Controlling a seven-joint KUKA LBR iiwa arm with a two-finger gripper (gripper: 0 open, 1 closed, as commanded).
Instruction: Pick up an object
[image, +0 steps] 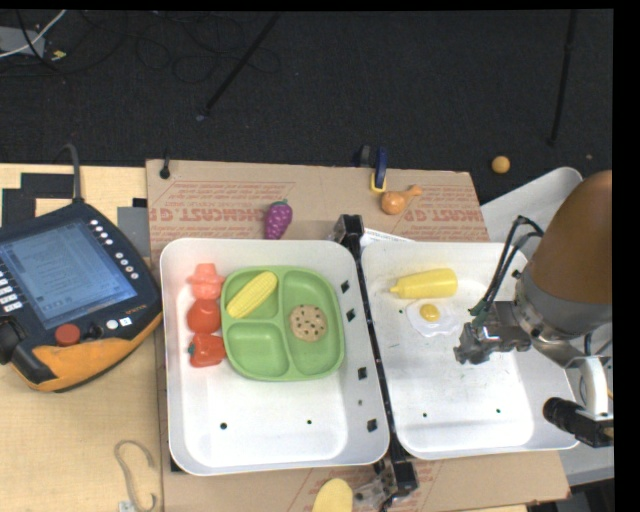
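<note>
Gripper (478, 345) sits low in the right bin (470, 425), just right of the fried egg (430, 316); can't tell from this angle whether the claw is wide or closed, and nothing visibly held; yellow bottle-shaped piece (424, 284) lies just beyond the egg, toward the far side; likely targets are those two. Risks, as I judge: egg is flat, fingers may skate over it or shove it left into the bin wall; bottle is rounded, could roll out of a pinch; a descent where it is now meets bare bin floor. Left bin (260, 425) with green tray (270, 355) is well apart.
</note>
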